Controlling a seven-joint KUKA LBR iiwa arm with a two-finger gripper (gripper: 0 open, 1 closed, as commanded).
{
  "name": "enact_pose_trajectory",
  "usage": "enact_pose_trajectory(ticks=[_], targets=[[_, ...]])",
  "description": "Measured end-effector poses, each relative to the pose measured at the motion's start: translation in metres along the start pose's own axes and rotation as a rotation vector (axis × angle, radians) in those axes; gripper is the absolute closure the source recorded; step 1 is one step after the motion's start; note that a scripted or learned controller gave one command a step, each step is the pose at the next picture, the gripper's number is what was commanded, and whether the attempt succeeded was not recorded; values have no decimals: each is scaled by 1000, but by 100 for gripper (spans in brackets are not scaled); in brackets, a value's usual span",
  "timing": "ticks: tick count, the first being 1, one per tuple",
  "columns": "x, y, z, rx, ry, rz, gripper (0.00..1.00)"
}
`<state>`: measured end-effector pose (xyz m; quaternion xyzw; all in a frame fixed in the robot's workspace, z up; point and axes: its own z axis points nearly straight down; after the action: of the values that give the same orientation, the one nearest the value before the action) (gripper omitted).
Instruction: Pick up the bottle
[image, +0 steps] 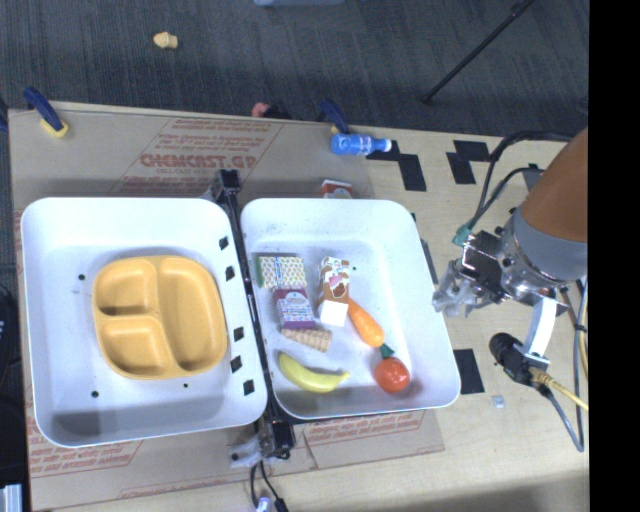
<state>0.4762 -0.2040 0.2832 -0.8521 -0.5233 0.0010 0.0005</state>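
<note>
On the tabletop (470, 470), two shallow white plastic bins sit side by side. The left bin (60, 400) holds a yellow plastic tray with three compartments (158, 315). The right bin (420, 330) holds a small cluster of toy foods: a green-and-white checked packet (281, 270), a purple packet (294, 307) just below it, a tan wafer (306, 339), a small bottle with a brown body and a patterned white top (335, 285) lying near the middle of the bin, a white cube (332, 313) touching the bottle's lower end, an orange carrot (365, 324) beside the cube, a red tomato (392, 374) near the bin's front right corner, and a yellow banana (308, 373) along the front wall. The grey arm's end effector (455, 293) hangs outside the right bin, just beyond its right wall and well apart from the bottle; whether it is spread or pressed together cannot be told. A blue plastic cylinder (352, 145) lies on the tabletop behind the right bin.
</note>
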Motion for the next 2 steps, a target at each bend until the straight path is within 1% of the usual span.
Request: enact_pose_trajectory(ticks=[1,2], targets=[[3,-1,21,3,1,124,100],[0,0,2,2,0,287,100]])
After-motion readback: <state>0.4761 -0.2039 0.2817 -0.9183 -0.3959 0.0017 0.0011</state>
